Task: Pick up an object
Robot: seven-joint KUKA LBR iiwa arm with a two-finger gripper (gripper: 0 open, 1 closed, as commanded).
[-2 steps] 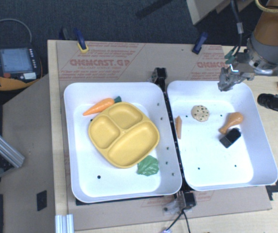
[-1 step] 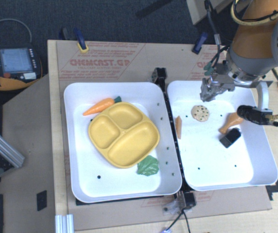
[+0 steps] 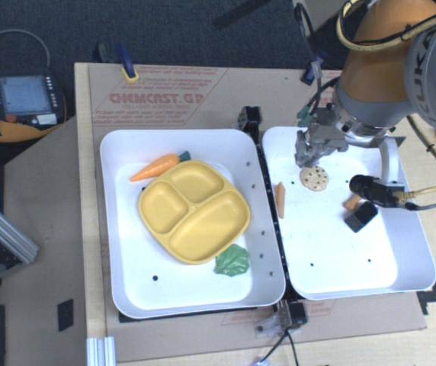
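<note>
In the right bin (image 3: 340,265), camera view: the gripper (image 3: 308,157) hangs just above the round cookie (image 3: 314,178), at the cookie's upper-left edge, close enough that it may be touching. You can't tell how wide the claw is set from this slant. No object can be seen in its grasp.

Judgement: the pick is not done. You're at the approach or descent stage, with the cookie the likely target. It lies flat on the bin floor, not lifted. Left to do are the close, the lift and a check that the object comes up.

Other candidates, all placed from the cookie:
- An orange stick (image 3: 280,199) lies near, to the lower left, against the bin wall.
- A small brown piece (image 3: 349,202) lies near, to the lower right.
- A dark block (image 3: 361,218) sits just beyond that piece, further lower right.
- Well apart to the left, in the left bin (image 3: 126,227), is a yellow divided plate (image 3: 195,212).
- A carrot (image 3: 154,168) lies further left still, at the plate's upper edge.
- A green leaf (image 3: 232,261) lies lower left of the cookie, at the plate's lower edge.

None of these is touched by the gripper.
</note>
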